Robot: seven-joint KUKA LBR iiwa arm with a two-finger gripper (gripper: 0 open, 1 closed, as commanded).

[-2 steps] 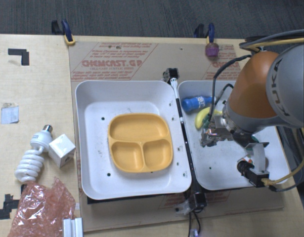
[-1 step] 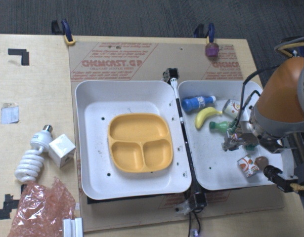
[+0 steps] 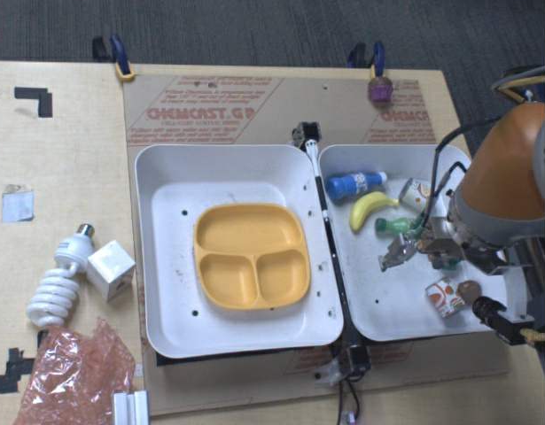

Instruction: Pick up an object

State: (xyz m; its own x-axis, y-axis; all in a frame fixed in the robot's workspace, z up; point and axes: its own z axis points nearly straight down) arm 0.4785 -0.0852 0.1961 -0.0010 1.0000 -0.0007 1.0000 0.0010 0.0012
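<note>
I saw the gripper [image 3: 400, 253] over the right bin [image 3: 378, 312], jaws spread, pinching nothing; banana [image 3: 371, 209] and blue bottle [image 3: 354, 184] lay beyond them. The yellow tray [image 3: 251, 255] filled the left bin [image 3: 170, 228].

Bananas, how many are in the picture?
1. The banana lies in the right bin, just below the blue bottle. The arm covers part of that bin, so another could be hidden under it.

grey arm with orange band at right edge of frame, gripper [image 3: 398, 255] low, pointing left
</note>
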